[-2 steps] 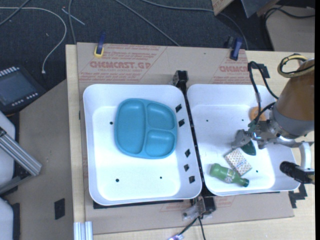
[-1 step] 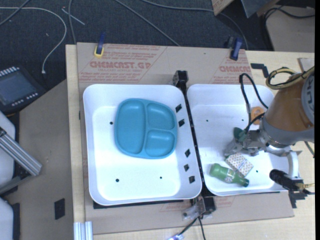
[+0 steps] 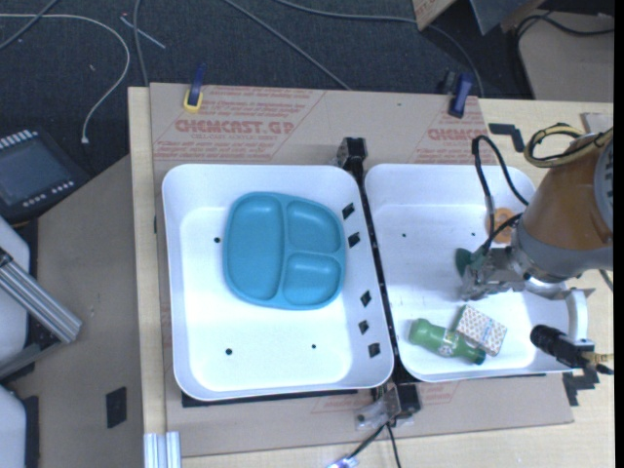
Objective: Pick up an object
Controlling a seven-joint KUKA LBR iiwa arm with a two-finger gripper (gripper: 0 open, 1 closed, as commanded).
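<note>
- Bench: a pale board printed with red lettering is seen, held at its far edge by a blue clamp near the far-left corner and another clamp toward the far-right.
- Two shallow white bins are set side by side on the board, touching along a black divider.
- Left bin: a blue compartment plate is laid flat in the far half, toward the middle.
- Right bin: a green bottle is lying on its side near the near edge; a small checkered red-and-white box is just beside it, touching or overlapping its right end.
- Gripper: positioned low over the right bin's right half, just above the box and bottle. Whether the jaws are released or clenched cannot be told. A small green item is seen at its left side.
- Room: dark carpet beyond the bench, crossed by loose white cables; a dark screen device lies at the left.
</note>
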